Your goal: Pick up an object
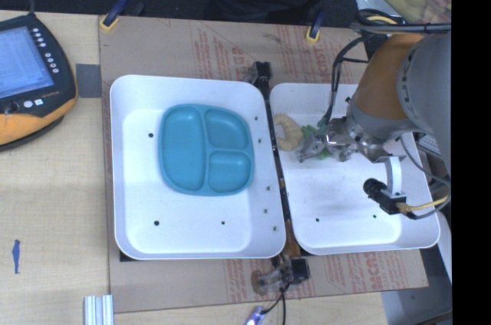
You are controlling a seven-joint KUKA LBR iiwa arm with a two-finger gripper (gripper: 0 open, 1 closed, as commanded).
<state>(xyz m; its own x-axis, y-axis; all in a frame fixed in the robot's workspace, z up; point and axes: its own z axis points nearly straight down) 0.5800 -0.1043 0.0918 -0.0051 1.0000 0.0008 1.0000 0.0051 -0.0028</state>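
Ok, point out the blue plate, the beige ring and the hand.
blue plate (pixel 205 149): camera view, the divider ridge at its middle.
beige ring (pixel 288 133): camera view, its band.
hand (pixel 313 152): camera view, its fingertip end.

Objects in the right bin
A beige ring-shaped item (pixel 289 132) lies near the bin's upper left wall, just beside a small green object (pixel 313 135)

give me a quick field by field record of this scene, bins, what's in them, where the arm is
left bin: holds a blue divided plate, lying flat near the middle
right bin: holds a beige ring-shaped item and a green item at its upper left
arm: reaches in from the right, over the right bin
tool: low beside the green item, right of the beige ring
grip: cannot tell from this view
bench extras: handheld control tablet at far left
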